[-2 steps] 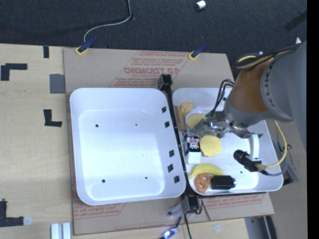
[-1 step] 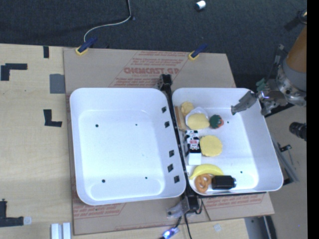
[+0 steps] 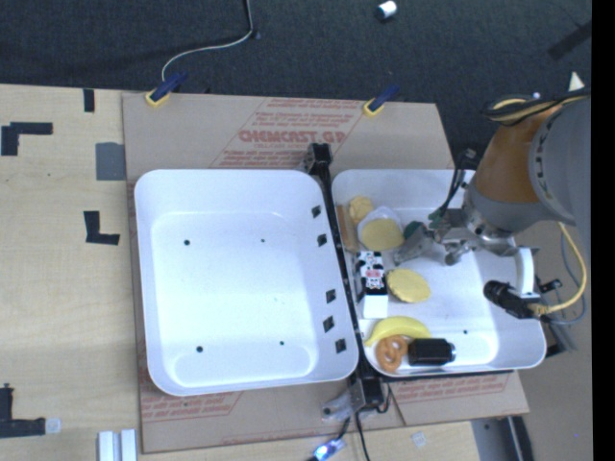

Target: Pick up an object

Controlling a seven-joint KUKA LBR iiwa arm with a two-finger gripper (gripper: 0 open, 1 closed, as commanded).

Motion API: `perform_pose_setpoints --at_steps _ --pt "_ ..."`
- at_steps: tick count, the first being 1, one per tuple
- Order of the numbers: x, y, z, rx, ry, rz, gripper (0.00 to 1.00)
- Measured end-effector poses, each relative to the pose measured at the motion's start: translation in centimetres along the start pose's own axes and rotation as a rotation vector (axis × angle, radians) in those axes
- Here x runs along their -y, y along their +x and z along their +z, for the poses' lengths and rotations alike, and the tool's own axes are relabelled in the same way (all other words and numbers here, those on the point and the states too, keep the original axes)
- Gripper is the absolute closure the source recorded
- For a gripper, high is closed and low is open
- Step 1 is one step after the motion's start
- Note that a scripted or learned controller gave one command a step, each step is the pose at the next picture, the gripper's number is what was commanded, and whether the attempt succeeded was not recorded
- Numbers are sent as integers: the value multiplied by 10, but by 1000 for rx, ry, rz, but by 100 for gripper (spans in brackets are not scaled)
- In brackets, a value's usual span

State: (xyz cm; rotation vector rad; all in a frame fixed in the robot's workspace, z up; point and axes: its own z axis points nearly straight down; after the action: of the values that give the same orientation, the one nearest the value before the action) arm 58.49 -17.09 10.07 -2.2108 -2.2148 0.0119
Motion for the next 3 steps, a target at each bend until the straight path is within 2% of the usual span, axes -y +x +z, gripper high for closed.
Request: perform_pose_setpoints --at_steps 1,2,3 --pt "-64 52 4 5 -20 -3 0" --pt "-51 16 -112 8 -25 3 0" --pt "-25 -19 9 2 -1 4 0"
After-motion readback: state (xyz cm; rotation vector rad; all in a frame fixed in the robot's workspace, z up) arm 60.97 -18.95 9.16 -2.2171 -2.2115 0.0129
